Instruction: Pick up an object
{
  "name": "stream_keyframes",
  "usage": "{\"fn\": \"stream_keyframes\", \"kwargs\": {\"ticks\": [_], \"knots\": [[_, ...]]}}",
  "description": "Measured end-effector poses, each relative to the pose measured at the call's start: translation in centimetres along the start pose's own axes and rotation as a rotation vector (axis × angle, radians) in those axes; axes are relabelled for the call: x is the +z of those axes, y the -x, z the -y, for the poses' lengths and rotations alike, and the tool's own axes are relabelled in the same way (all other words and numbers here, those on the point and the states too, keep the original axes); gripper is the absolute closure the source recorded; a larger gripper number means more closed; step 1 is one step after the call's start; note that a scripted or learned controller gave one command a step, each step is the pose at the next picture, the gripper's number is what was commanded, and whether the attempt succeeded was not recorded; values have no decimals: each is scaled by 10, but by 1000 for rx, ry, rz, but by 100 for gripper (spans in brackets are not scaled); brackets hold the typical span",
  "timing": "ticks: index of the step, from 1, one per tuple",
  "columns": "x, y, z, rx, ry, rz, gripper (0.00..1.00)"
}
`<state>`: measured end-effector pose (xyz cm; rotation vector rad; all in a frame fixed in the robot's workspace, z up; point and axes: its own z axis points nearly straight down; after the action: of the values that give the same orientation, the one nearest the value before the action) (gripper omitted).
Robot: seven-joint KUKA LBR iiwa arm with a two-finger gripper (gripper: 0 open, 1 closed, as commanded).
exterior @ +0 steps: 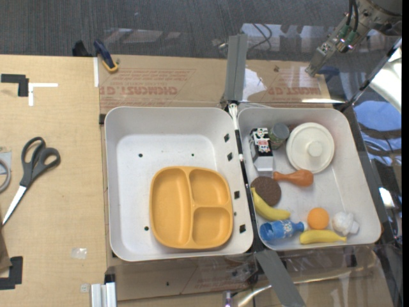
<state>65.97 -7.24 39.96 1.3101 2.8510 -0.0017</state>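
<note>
One gripper (317, 64) is hanging beyond the far rim of the right bin (358, 171), above and slightly to the right of the round white lid (311, 147), well apart from it. Its spread cannot be told at this angle, and no object is showing in its grasp. The grey arm (358, 15) is reaching in from the upper right.

The objects to be picked are all lying in the right bin around the lid:
- A small black-and-white carton (260, 142) is lying to the left of the lid.
- An orange drumstick (295, 178) is lying just below the lid.
- A brown cookie (266, 190) and a banana (268, 210) are lying below and to the left.
- A blue bottle (280, 230), an orange ball (317, 219) and a white lumpy object (344, 222) are lying farther below the lid.

A yellow divided plate (191, 206) is sitting in the left bin (128, 171), well to the left of the lid.
</note>
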Motion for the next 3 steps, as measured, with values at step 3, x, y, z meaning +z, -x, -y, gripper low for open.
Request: {"fn": "stream_keyframes", "kwargs": {"ticks": [3], "knots": [[9, 20, 18, 341, -4, -3, 100]]}}
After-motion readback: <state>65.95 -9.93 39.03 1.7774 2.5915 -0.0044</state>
